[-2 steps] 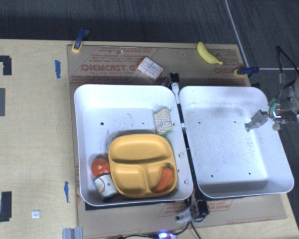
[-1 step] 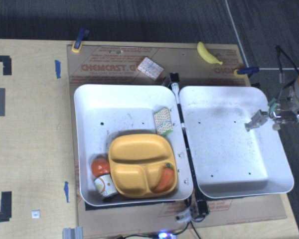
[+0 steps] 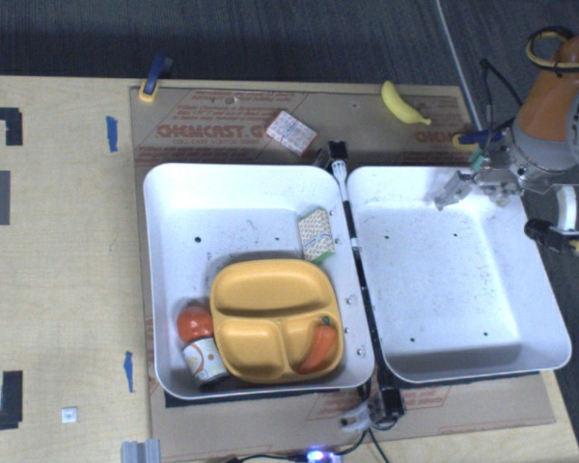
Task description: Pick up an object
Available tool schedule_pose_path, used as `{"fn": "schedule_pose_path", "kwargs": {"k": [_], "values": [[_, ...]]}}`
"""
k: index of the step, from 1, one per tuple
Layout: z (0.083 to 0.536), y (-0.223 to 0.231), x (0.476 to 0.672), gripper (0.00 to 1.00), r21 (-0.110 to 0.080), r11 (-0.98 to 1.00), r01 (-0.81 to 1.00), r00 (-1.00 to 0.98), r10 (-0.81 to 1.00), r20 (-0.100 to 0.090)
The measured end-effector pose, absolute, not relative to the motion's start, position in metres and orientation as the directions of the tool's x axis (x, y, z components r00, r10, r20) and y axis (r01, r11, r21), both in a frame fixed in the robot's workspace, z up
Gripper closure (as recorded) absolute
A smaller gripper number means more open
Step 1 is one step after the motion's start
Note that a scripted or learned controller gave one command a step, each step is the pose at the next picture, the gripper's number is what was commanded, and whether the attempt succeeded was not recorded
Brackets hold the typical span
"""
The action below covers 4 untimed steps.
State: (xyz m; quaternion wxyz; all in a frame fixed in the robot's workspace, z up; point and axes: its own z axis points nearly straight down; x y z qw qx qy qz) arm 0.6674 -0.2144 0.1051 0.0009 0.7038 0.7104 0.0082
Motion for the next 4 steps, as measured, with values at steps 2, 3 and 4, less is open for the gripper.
{"fn": "schedule_pose_path", "kwargs": {"k": [2, 3, 4], "values": [[0.167, -0.133, 0.668, 1.00, 0.004, 0.001, 1.000, -0.001, 1.000, 0.000], [0.230, -0.075, 0.634, 1.00, 0.000, 0.002, 1.000, -0.002, 1.000, 0.001], [0.239, -0.026, 0.582, 1.00, -0.002, 0.002, 1.000, -0.002, 1.000, 0.001]]}}
